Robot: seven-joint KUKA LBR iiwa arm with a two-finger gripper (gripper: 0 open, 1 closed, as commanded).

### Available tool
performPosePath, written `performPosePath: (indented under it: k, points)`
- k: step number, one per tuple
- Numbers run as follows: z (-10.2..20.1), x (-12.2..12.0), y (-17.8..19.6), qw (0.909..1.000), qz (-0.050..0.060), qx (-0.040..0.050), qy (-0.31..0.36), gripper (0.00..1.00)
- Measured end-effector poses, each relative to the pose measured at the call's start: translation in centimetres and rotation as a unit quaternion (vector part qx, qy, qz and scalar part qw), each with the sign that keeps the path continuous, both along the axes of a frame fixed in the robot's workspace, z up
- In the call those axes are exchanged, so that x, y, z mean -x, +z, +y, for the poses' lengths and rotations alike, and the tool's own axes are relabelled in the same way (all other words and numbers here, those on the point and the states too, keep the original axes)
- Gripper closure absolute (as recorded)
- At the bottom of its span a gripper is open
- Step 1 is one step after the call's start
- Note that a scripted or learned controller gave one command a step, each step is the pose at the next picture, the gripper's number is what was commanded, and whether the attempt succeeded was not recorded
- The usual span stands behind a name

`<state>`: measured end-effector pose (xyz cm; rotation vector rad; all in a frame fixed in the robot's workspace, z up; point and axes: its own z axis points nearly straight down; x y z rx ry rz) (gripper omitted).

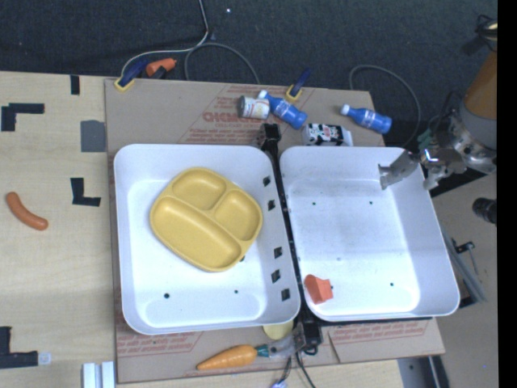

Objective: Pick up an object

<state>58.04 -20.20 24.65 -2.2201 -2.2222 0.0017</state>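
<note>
Overhead slant (fixed) over both bins (129,217)

Both bins (137,217) look like smooth white plastic with a faint sheen. The yellow divided plate (207,217) reads as matt plastic. Bench top (48,257) is pale wood grain; the sheet under the bins (202,120) is brown cardboard, matt.

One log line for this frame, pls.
gripper: over right bin's upper right edge, nothing held | orange block: right bin, lower left corner | yellow divided plate: left bin

Your right bin (420,241) is wide open apart from the orange block (318,288); yellow tray (208,217) crowds the left bin (129,241).
</note>
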Motion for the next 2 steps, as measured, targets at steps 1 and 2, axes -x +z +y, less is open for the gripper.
performPosePath:
  k: [1, 2]
  points:
    - [2.5, 4.0, -11.7, 1.0, 0.004, -0.0018, 0.0, 0.0]
    - [9.6, -3.7, -16.1, 1.0, -0.002, -0.0004, 0.003, 0.0]
